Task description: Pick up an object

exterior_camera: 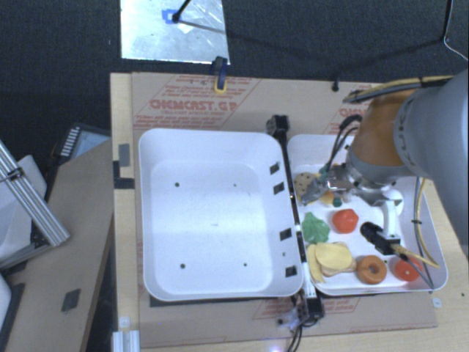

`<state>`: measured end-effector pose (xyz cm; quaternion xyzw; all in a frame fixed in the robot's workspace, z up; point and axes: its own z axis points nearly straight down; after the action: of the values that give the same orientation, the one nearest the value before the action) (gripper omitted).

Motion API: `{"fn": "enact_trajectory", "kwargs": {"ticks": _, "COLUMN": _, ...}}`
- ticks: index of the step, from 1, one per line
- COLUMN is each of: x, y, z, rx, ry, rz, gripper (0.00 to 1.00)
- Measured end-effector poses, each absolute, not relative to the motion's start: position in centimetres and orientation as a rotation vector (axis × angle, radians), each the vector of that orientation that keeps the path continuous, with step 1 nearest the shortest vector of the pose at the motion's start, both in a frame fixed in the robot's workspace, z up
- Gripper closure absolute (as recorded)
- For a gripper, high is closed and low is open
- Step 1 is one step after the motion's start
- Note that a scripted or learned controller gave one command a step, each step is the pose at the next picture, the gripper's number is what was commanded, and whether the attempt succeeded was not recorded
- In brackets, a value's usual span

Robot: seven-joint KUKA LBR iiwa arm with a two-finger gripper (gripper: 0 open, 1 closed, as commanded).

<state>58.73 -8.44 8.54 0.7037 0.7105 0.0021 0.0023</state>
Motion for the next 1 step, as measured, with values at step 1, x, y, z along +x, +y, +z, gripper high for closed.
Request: {"fn": "enact_trajectory", "kwargs": {"ticks": 1, "x": 64.46, "y": -8.31, "z": 8.59, "rx": 2.211, "ry": 2.224, "rz": 0.007, "gripper": 0.00}}
